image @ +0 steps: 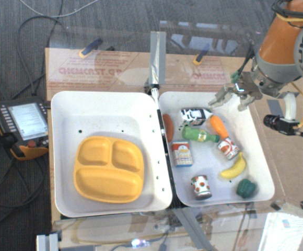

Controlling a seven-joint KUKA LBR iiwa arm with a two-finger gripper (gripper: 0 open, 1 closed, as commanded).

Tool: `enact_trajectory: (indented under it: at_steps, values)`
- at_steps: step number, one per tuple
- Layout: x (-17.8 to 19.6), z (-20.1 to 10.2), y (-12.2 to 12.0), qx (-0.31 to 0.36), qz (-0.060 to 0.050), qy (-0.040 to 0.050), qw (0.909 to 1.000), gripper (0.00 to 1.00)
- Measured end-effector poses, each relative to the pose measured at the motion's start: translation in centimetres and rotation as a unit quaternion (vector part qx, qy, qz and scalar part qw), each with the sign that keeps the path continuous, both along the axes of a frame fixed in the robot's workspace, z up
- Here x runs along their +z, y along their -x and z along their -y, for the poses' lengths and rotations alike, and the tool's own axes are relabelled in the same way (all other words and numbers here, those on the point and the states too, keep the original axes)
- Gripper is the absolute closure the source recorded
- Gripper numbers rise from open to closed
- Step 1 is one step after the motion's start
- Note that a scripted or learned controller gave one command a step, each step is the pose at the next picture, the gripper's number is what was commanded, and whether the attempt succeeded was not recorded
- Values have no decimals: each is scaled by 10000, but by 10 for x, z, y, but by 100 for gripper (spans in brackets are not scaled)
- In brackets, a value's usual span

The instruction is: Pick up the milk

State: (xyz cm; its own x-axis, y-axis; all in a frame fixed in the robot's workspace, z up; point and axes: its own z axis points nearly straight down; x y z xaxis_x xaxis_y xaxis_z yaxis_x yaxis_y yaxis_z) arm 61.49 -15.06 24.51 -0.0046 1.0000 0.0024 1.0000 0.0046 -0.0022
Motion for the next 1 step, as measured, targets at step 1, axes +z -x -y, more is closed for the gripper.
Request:
enact_trajectory:
  at_steps: [1]
  values:
    - [-117, -32, -38, 129, 102, 44, 9999, 0]
